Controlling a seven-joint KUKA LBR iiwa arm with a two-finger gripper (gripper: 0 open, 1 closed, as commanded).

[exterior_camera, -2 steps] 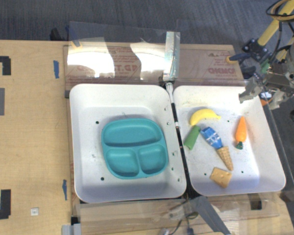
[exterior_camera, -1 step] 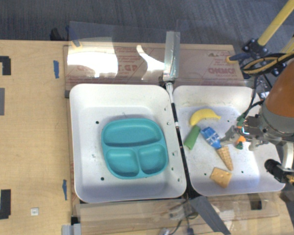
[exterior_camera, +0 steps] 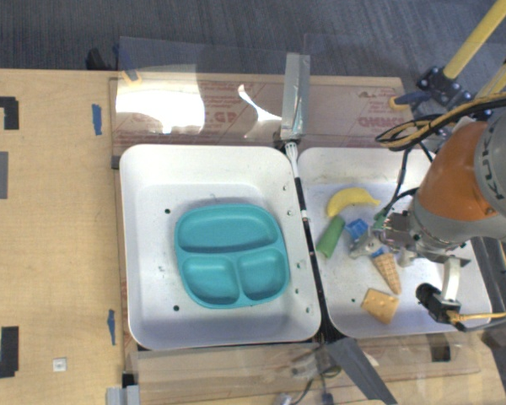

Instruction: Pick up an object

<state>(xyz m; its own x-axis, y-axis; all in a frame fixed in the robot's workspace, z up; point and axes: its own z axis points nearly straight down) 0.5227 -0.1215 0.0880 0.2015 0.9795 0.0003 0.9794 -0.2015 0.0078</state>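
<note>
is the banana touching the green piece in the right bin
Apart. The camera view shows bare white bin floor between the banana and the green piece just below it.

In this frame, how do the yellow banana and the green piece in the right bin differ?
The banana is yellow and curved; the green piece is green and straight. The banana lies roughly crosswise near the bin's far side; the green piece lies nearer the camera, close to the divider, running more lengthwise. Both lie loose on the right bin's floor, to the left of the gripper.
</note>
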